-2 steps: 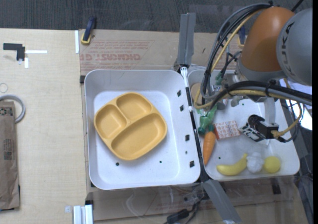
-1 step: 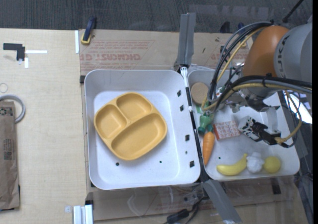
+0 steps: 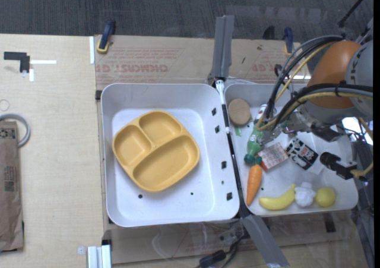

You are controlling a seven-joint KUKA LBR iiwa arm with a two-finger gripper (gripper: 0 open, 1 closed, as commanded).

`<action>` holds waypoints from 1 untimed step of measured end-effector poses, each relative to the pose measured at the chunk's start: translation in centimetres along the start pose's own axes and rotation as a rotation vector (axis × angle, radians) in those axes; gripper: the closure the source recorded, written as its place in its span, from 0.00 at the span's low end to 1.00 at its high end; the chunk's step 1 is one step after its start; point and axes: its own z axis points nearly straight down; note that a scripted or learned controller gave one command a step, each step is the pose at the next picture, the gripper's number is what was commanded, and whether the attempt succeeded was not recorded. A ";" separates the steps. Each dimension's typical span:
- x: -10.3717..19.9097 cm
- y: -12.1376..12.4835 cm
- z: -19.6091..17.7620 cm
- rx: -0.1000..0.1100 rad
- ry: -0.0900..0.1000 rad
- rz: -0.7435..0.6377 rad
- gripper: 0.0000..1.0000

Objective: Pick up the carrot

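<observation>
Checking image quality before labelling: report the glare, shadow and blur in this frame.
Camera view: even overhead light, soft shadows; left bin bright white but not blown out; carrot and yellow plate sharp; arm slightly soft, hiding part of the right bin.

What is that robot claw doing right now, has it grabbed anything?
Gripper: cannot be told whether it is open or closed. The orange carrot with green top lies in the right white bin, not between its fingers.

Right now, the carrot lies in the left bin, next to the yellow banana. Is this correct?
Not quite. The camera view shows the carrot in the right bin, near its left wall, not in the left bin. It does lie next to the yellow banana, as you said.
</observation>
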 end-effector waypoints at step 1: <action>1.8 -3.0 -8.4 0.009 0.001 -0.102 0.00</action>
